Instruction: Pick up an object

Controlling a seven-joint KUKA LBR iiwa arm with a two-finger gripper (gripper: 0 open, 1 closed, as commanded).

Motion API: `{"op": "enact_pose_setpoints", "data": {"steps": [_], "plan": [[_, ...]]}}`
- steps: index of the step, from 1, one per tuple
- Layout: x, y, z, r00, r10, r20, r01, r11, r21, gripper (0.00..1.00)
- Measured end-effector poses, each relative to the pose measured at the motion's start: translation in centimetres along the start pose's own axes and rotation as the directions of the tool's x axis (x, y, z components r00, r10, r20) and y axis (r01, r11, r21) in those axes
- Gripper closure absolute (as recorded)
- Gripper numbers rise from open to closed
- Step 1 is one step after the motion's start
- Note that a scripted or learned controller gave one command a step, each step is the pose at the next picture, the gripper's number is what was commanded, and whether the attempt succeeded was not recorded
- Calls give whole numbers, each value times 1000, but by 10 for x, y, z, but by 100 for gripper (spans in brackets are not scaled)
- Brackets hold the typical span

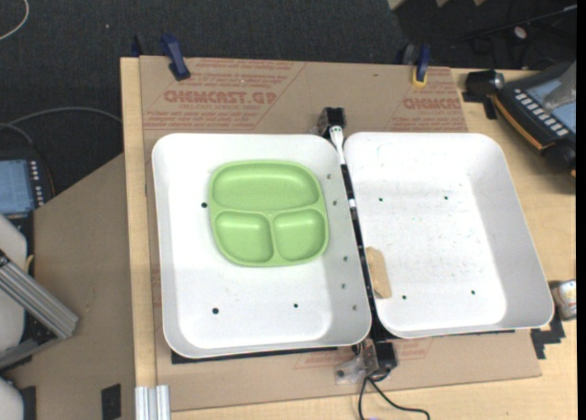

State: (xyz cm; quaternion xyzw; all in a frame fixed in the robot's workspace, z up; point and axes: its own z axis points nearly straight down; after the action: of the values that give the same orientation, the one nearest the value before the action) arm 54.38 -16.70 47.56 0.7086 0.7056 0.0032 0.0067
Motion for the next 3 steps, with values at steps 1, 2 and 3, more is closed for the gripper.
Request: {"op": "enact_pose_setpoints", "data": {"steps": [1,2,3], "plan": [[43,-64,22,1000,-7,-8,7,1000,17,0],[41,-61,10,1000,-5,-3,5,1000,10,100],[96,-67,104,1000,-9,-8,9,1000,24,100]]}}
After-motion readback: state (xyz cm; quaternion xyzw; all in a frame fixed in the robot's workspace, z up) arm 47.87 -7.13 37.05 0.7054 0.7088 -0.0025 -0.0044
